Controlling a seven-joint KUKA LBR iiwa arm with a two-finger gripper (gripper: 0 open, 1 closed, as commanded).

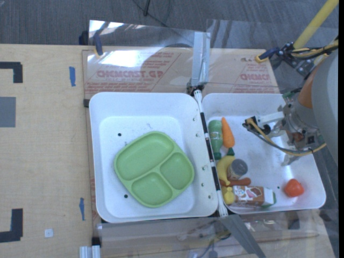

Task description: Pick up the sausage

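Camera view: sausage lies left and below the gripper

You have the gripper point(293, 136) hanging over the right side of the right bin point(317, 195), and you cannot tell from here how its jaws stand. Your sausage point(236, 182) lies low along the bin's left side, well apart from the gripper, down and to the left of it. Its long axis runs roughly left to right. It is crowded: a small can point(238, 168) sits just above it and a carton point(251, 195) just below, touching or nearly so. A tomato point(293, 187) sits apart at lower right. You also have a green tray point(154, 169) in the left bin point(102, 112), on the wooden bench point(43, 144)
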